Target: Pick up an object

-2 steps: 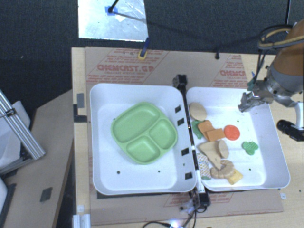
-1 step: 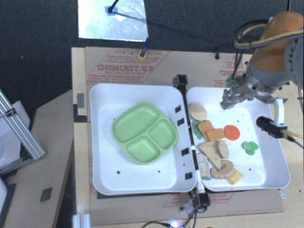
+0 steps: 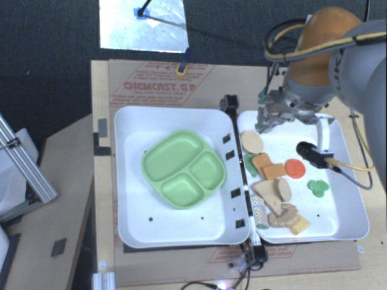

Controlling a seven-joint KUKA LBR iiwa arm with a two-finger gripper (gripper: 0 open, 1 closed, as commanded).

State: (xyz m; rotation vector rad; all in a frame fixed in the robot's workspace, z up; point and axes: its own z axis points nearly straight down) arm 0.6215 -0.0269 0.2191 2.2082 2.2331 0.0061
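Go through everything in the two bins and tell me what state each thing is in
Green divided plate: flat in the left bin, compartments bare.
Food pieces: loose in the right bin, bunched near its left wall.
Orange disc: lying flat, untouched.
Gripper: low over the right bin's far corner, holding nothing visible.

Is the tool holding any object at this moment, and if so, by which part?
Nothing is seen held. The tool hangs over the back of the right bin, just above the beige oval piece, with nothing between its fingers.
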